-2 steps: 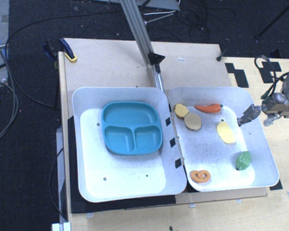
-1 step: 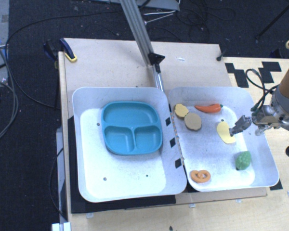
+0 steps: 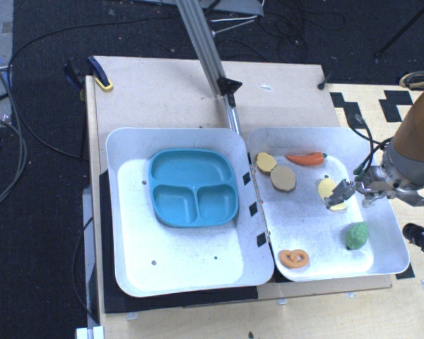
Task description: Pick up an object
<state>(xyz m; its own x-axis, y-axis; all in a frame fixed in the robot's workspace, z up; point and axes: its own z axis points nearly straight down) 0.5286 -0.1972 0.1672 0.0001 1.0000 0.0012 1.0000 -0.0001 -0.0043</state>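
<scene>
The end effector [image 3: 337, 200] sits low in the right bin [image 3: 381, 263], near its right rim, seemingly pinching a small yellow piece [image 3: 328, 188], though the grip is hard to make out. A green lump [image 3: 356, 235] lies just below; bare floor opens leftward toward a tan round [image 3: 283, 179]

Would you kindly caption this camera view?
End effector over a yellow item in the right bin; blue tray left.
</scene>
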